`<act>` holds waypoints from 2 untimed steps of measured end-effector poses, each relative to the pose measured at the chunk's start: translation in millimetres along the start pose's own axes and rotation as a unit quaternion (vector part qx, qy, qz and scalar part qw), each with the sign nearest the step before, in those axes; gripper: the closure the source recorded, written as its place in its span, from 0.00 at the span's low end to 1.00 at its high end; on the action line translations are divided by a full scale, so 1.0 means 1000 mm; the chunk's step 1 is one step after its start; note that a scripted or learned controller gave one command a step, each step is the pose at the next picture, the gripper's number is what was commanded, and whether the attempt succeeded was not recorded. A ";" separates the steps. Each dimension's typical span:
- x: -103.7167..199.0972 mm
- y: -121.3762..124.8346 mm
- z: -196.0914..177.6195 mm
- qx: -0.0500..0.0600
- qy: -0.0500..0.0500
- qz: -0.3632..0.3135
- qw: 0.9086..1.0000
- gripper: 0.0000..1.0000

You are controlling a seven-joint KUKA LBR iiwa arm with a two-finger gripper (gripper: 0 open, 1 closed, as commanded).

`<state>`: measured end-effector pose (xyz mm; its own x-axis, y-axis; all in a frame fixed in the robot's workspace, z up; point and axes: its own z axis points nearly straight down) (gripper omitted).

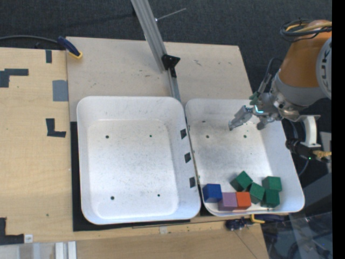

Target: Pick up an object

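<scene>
Blocks [245, 190] cluster at the right bin's [215, 123] near edge — small, rigid, likely light, flat-sided; pinch opposite faces. Green outlier easiest. Claw [248, 117] hovers mid-bin, holding nothing — finger spacing: cannot tell.

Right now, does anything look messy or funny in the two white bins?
Nothing looks broken or spilled. The blocks are just huddled in the right bin's near corner: blue block, purple, orange and several green ones. The hand hovers far from them.

blocks [245, 190] crowd R bin [215, 117] front
</scene>
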<state>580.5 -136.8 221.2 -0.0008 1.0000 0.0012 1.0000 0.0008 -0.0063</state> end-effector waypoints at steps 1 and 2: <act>0.000 0.001 -0.003 -0.002 0.000 -0.001 1.000 0.00; -0.008 0.005 0.053 0.000 -0.001 0.000 1.000 0.00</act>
<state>585.4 -144.9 167.8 -0.0004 1.0000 -0.0004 1.0000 0.0004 -0.0068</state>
